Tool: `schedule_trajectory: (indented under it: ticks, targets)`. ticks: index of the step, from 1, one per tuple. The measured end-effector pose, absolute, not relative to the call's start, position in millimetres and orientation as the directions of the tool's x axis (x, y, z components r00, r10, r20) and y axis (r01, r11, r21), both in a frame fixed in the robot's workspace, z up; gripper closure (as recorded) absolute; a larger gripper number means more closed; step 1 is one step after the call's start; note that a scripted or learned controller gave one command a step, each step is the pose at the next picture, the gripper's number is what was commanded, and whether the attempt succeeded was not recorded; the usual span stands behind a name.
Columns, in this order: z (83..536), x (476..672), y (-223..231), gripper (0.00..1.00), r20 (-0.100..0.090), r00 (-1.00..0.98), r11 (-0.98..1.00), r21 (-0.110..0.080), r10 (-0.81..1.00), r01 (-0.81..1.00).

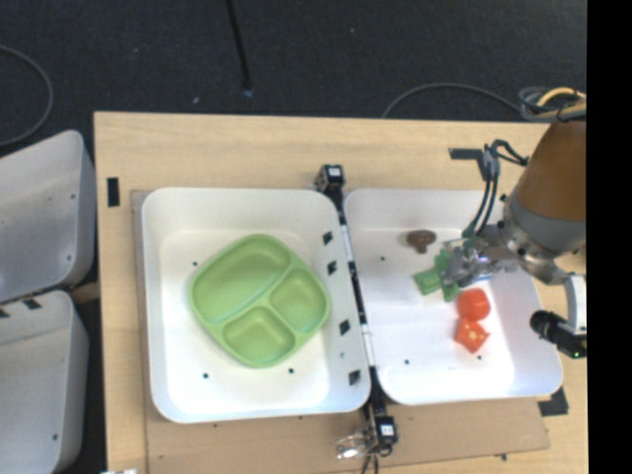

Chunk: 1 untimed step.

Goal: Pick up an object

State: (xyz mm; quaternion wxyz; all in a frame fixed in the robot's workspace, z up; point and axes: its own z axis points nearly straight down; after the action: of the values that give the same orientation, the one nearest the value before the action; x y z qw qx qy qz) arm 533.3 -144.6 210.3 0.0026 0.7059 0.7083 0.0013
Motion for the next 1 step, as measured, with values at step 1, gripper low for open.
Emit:
schedule_trajectory:
  ticks: [1]
  targets:
    - [220.7,537.2,-89.6,1.0,0.001,-0.008,0.008,0.003,1.0,1.0]
